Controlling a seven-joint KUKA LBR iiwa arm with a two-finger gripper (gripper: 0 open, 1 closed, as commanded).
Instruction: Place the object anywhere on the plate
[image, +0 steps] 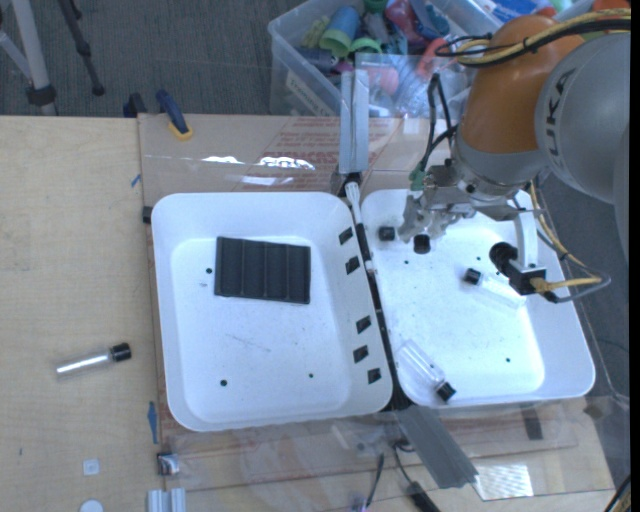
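Note:
A black ribbed plate (263, 269) lies flat in the left bin (190, 390), toward its back. Two clear vials with black caps lie in the right bin (560, 370): one vial (424, 368) near the front left corner, the other vial (477, 279) in the middle. My gripper (421, 226) hangs low over the back left part of the right bin, apart from both vials and well right of the plate. A small black piece (386, 233) lies just left of the gripper.
Another capped vial (93, 360) lies on the wooden bench left of the bins. A divider with black clips (360, 290) runs between the bins. A clear box of colourful items (400, 40) stands behind. Cables (550, 287) trail from the wrist over the right bin.

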